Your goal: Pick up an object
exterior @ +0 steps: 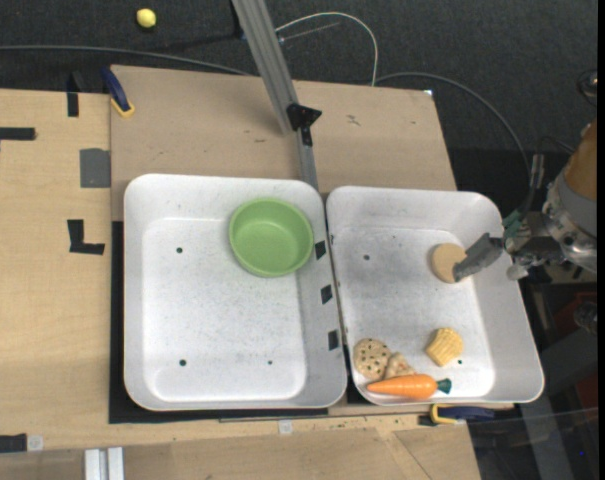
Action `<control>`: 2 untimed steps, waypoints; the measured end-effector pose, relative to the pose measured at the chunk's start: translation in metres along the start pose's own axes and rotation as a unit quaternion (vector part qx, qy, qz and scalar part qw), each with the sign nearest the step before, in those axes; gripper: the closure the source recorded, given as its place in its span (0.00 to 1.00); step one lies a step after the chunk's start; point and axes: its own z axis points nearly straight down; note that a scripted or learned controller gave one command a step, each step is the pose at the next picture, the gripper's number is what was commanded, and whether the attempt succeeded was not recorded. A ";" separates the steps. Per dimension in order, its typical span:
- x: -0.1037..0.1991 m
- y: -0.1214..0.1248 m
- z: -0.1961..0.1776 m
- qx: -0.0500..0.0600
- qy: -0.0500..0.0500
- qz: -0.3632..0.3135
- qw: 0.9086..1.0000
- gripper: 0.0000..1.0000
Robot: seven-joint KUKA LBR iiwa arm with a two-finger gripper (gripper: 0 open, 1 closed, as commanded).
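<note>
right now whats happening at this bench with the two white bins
A grey robot arm reaches in from the right, its gripper low over the right white bin, right beside a round tan disc-shaped piece. Nothing is visibly lifted yet. Near that bin's front edge lie a toy orange carrot, a brown cookie and a yellow corn piece. A green plastic bowl sits in the left white bin.

There are no words, numbers, labels or signs to read here, not on the bench (42, 268) and not on the two white bins (142, 298)
</note>
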 end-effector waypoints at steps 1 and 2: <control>0.000 0.000 0.000 0.000 0.000 0.000 1.000 0.00; 0.004 0.000 0.064 0.003 0.001 0.001 1.000 0.00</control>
